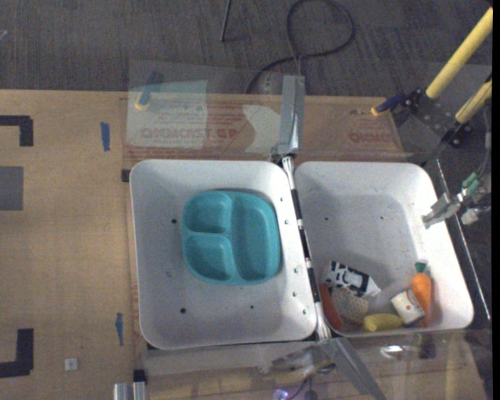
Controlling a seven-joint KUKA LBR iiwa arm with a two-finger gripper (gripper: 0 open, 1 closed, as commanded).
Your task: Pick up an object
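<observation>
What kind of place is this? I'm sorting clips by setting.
Probably a robotics lab bench: two white bins side by side on a taped brown board, cables on the carpet, and toy food such as a carrot for grasping trials.

The bench (pixel 70 234) was a tan board. Two shallow white bins sat on it side by side, touching along a shared middle edge: the left bin (pixel 156 312) and the right bin (pixel 367 195). Blue tape strips (pixel 105 136) and black corner marks (pixel 19 129) lay near the bench's left edge.
</observation>
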